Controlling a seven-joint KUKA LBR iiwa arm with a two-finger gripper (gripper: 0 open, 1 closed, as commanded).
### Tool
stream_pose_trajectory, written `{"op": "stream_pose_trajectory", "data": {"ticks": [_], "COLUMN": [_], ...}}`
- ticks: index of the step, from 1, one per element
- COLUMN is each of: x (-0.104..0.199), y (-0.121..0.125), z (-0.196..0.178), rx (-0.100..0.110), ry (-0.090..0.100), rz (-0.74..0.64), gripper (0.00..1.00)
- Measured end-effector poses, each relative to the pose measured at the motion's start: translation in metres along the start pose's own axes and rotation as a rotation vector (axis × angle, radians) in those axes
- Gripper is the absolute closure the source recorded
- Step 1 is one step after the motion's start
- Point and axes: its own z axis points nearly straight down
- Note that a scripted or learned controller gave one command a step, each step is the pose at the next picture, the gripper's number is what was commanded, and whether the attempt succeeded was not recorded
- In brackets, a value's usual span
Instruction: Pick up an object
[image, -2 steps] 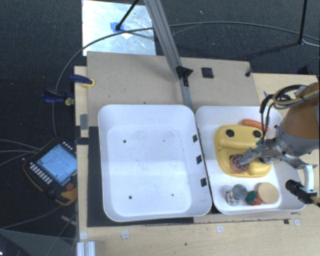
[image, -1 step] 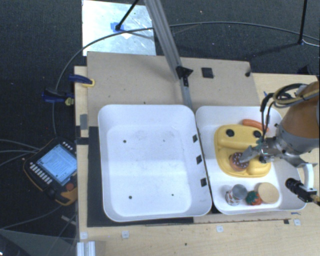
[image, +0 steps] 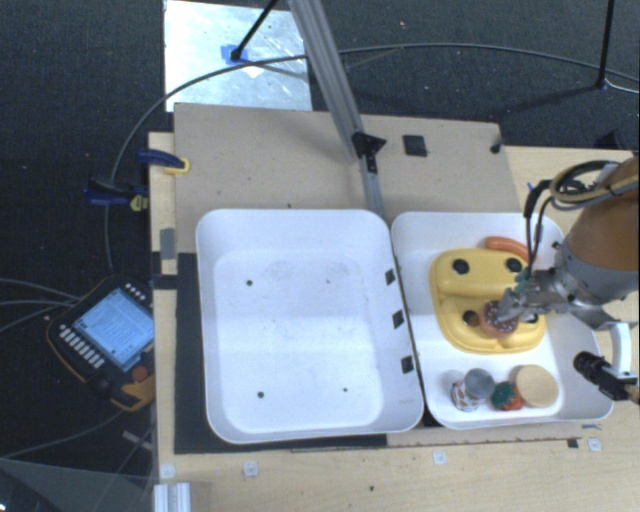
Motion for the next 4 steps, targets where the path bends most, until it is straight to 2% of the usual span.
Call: {"op": "stream_pose_trajectory", "data": {"ticks": [1, 3, 4], "x": [-0.004, -0.004, 0.057], "y": [-0.002, 0.003, 0.018], "z": [-0.045, -0.141, -0.132], "rx": [0.011, 0.009, 0.013], "ry": [-0.003, -0.004, 0.001], "rz": [0.001, -0.001, -0.005], "gripper": [1.00, 1.00, 1.00]}}
